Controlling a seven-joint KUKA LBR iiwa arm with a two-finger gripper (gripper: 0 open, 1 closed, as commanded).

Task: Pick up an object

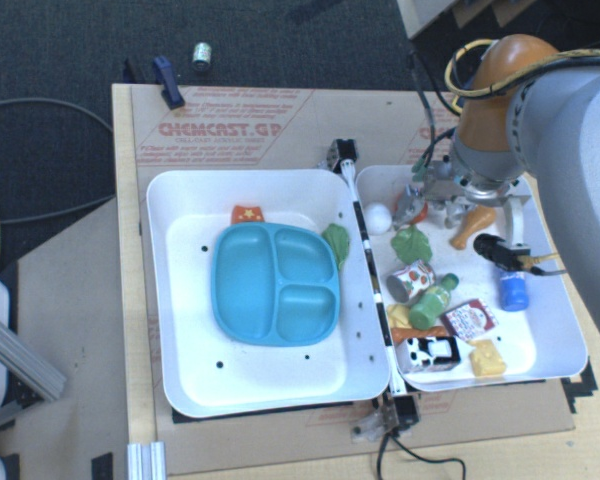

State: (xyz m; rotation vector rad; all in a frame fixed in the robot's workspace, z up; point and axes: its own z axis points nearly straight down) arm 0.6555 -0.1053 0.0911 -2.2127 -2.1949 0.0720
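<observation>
A green leafy piece (412, 243) is lying near the far end of the right bin (565, 343), and a white ball (378, 218) is sitting just beside it against the bin's left wall. The gripper (418, 208) is hanging just above these two, between them and the far rim; it is not showing anything in its grasp, and whether it is spread wide or drawn narrow cannot be told from this angle. An orange carrot-shaped piece (470, 226) is lying just to the gripper's right. Nearer the camera, a red and white can (410, 280) is leaning beside a green bottle (435, 301), with a red packet (468, 320), a black and white block (432, 350) and a yellow block (487, 358) crowding the near end, and a blue cylinder (513, 293) is standing apart toward the right. In the left bin (180, 368), a blue divided plate (275, 283) is taking up the middle, a green leaf (337, 243) is touching its right edge, and a small red card (247, 213) is peeking out past its far edge. Both bins are resting on a printed cardboard sheet (220, 128).
</observation>
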